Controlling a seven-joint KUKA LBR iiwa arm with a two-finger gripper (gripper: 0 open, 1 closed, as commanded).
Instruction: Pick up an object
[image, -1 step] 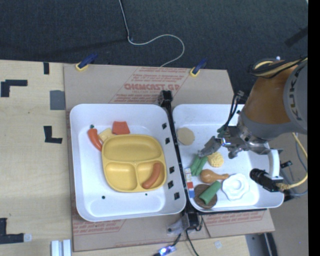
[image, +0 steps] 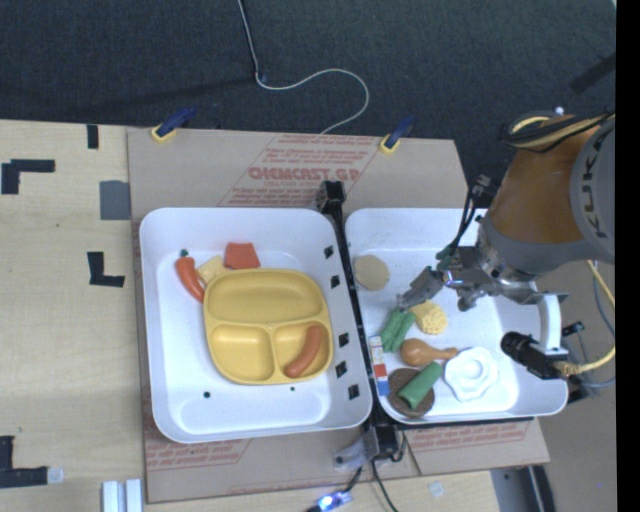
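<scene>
Several toy foods crowd the right bin (image: 520, 395): a yellow corn piece (image: 433, 319), a green pod (image: 397, 327), a brown drumstick (image: 428, 351), a fried egg (image: 470, 372), a tan round cookie (image: 371, 271) and a green stick on a brown disc (image: 411, 389). Just above the corn hangs the hand (image: 425, 287); whether it is open or closed cannot be told. In the left bin (image: 170, 400) sits a yellow divided plate (image: 262, 300) with a sausage (image: 307, 350) in one compartment; a carrot (image: 189, 278) and an orange wedge (image: 241, 256) lie beside it.
</scene>
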